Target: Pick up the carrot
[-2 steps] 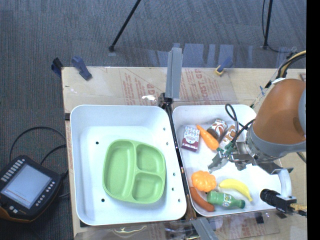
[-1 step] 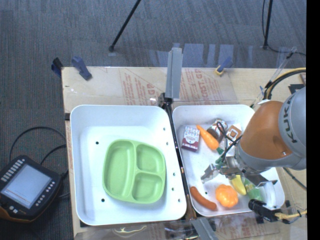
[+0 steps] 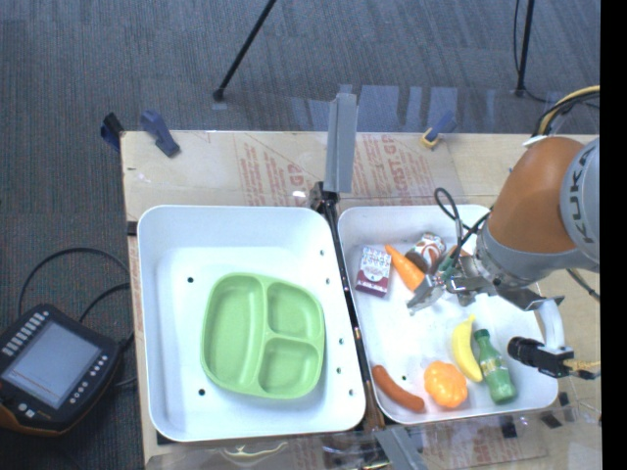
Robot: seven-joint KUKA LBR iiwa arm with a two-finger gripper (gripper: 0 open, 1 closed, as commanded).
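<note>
The carrot is a short orange stick lying slantwise in the upper left part of the right bin. My gripper hangs low over the bin, right at the carrot's lower right end and touching or nearly touching it. The carrot still rests on the bin floor. The grey wrist and orange band rise from the gripper toward the right.
Beside the carrot lie a red and white box and a small red and white packet. A banana, green bottle, orange and sausage sit along the front. The left bin holds a green divided plate.
</note>
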